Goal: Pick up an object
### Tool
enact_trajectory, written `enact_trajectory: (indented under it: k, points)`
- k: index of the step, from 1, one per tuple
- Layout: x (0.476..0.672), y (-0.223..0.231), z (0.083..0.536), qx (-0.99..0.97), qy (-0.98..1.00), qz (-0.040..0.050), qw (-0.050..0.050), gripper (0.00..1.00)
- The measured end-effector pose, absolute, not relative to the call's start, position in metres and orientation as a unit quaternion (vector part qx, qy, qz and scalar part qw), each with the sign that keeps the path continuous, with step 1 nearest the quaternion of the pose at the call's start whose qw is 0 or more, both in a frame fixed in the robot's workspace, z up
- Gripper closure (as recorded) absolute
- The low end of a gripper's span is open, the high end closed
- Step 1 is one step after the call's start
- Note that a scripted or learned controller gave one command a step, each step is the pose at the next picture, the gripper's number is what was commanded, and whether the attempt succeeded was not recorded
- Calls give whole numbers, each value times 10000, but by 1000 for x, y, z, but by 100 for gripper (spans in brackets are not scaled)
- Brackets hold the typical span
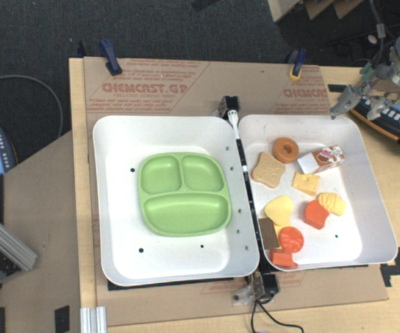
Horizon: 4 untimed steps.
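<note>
Grey metal is about all that shows of the gripper [349, 101], parked up at the top right of the camera view, just past the far corner of the right bin [373, 186]. It sits outside the bin rim, and whether it's spread or closed can't be made out at this angle and blur. Nothing is visibly held.

Closest to it, inside that bin, is the little red-and-white packet [328, 157], and just left of that the brown donut [285, 149]. Below the donut lies a slice of toast [268, 170], then a pale yellow cheese wedge [306, 182]. Further down there's a yellow chip-shaped piece [278, 209], an orange block [316, 214] touching a yellow ridged piece [332, 202], and near the front edge a red tomato [291, 239] crowded against a brown bar [268, 233].

All the toy food is heaped in one bin, probably so the arm has a ready supply to grab from. The left bin [113, 186] carries just a green divided plate [184, 192], sitting flat in the middle, likely the drop-off spot.

Judging from this, the pick hasn't begun; the packet or the donut look like the easiest targets, being nearest and fairly well apart from their neighbours.
</note>
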<state>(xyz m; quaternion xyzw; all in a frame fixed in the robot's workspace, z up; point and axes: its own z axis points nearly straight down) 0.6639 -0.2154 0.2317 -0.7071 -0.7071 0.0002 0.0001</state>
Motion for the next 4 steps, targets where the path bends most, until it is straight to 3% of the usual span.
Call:
enact_trajectory:
  k: [1, 2, 3, 4]
  points:
    - [627, -210, 103, -7075, -7067, 0, 28, 0]
    - [632, -213, 123, -7065, -7077, -21, -51, 100]
    - [559, -156, 123, -7069, -7073, 11, 44, 100]
    - [562, -159, 123, -7073, -7069, 1, 6, 0]
